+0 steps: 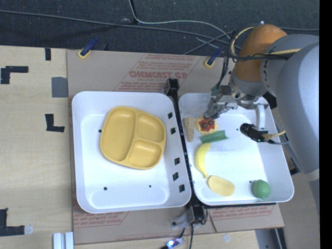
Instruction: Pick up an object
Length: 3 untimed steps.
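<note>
The right bin [275, 162] holds several toy foods. A pizza slice with red toppings [206, 124] lies near its back left, with a green bar-shaped piece [213, 136] just in front of it. A pale cone-like piece [189, 129] rests by the bin's left wall. A yellow banana [202, 158], a yellow chip-like piece [221, 185] and a green lime [261, 189] lie nearer the front. My gripper [214, 109] reaches down from the right, its tips right over the back edge of the pizza slice. Nothing is visibly lifted.
The left bin [83, 154] carries a yellow divided plate [133, 137]. A black clip row [179, 149] marks the divider between the bins. Cables [171, 25] run across the dark floor behind. The arm's grey body [306, 102] overhangs the right bin's right side.
</note>
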{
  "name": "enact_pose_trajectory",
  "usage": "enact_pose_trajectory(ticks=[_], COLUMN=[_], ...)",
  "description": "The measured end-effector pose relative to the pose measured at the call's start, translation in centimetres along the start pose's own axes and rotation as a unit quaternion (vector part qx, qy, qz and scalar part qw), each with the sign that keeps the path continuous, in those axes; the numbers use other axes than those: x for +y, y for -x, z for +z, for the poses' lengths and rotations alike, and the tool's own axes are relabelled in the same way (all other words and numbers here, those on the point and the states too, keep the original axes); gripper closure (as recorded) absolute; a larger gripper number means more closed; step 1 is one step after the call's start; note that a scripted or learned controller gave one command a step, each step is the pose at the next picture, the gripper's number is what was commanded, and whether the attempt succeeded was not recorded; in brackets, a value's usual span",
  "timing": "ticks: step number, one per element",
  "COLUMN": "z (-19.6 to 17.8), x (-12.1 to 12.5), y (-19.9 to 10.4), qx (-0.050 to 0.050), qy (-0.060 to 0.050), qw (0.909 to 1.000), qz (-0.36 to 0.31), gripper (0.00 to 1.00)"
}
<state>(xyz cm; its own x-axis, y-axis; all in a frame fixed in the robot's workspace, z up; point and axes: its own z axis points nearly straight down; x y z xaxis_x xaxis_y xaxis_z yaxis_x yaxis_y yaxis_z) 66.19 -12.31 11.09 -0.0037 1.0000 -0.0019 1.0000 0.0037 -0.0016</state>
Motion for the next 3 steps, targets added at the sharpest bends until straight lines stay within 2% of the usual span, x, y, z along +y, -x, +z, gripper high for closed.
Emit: enact_pose_trajectory(ticks=[2,3], z=[-9.1,-15.3], x=[-0.6,-1.0], y=[0.7,0.4], qx=[0.0,0.0], qy=[0.003,0.004], qw=[1.0,1.0], qz=[0.001,0.001], gripper=[1.0,1.0])
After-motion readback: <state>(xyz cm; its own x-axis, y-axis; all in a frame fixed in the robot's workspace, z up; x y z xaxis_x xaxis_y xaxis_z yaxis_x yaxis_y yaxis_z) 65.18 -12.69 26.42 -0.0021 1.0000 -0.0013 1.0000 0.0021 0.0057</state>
